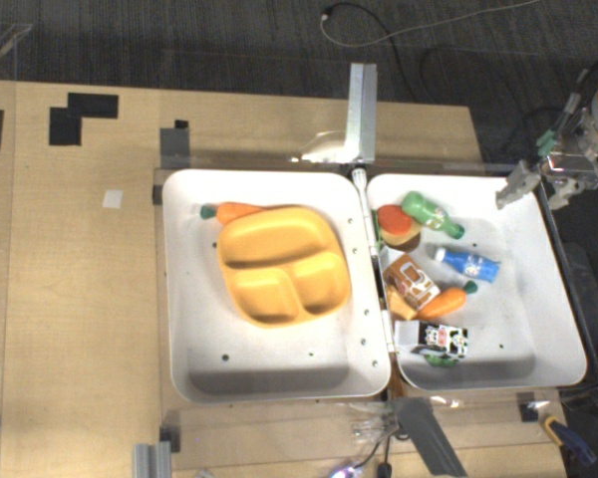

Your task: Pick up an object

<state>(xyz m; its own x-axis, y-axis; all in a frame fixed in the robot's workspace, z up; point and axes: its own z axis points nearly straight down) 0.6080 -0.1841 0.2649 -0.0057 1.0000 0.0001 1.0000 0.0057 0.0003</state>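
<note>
The gripper point(531, 182) hangs over the far right corner of the right bin point(538, 297), its two fingers spread apart with nothing between them. It sits off to the side of the clutter, not above any one item, so I judge it is parked clear of the load before a pick is chosen.

The right bin holds all the loose items, and they crowd toward its left wall. Nearest the gripper is a green bottle point(431, 214) lying on its side near the far edge, touching a round orange-and-red toy point(399, 226) beside the wall. Toward the middle lies a blue bottle point(467, 264), also on its side and a little apart from the rest, which looks like the easiest thing to grab. Nearer the front, a brown box point(412, 284) leans against a carrot point(444, 303), and a black-and-white packet point(443, 340) lies by the front left corner. These last few touch or overlap, so a grasp there could catch two at once.

The left bin point(189, 307) carries a yellow divided tray point(279, 265) set at a slant. A second carrot point(231, 210) pokes out from under the tray's far edge, near the bin's far left corner.
</note>
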